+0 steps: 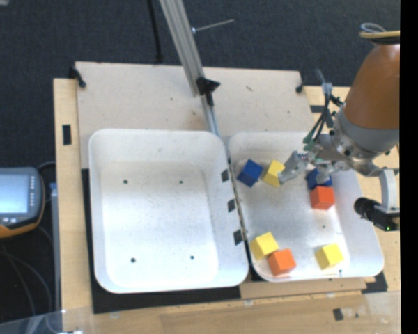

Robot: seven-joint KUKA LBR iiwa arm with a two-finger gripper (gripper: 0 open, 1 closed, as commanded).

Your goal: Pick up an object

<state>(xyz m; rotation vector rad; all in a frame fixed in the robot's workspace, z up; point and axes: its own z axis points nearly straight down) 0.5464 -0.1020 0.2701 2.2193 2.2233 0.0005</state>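
1. The gripper is low in the right bin; I cannot tell its state.
2. A yellow cube touches the gripper, with a blue cube just beside it.
3. An orange cube lies near the gripper, and a second blue cube touches it.

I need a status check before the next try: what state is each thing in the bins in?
Gripper: low in the right bin, beside the upper yellow cube.
Blue cube: loose, beside that yellow cube.
Second blue cube: partly hidden under the wrist.
Upper orange cube: loose.
Front yellow cube: touching lower orange cube.
Right yellow cube: loose, alone.
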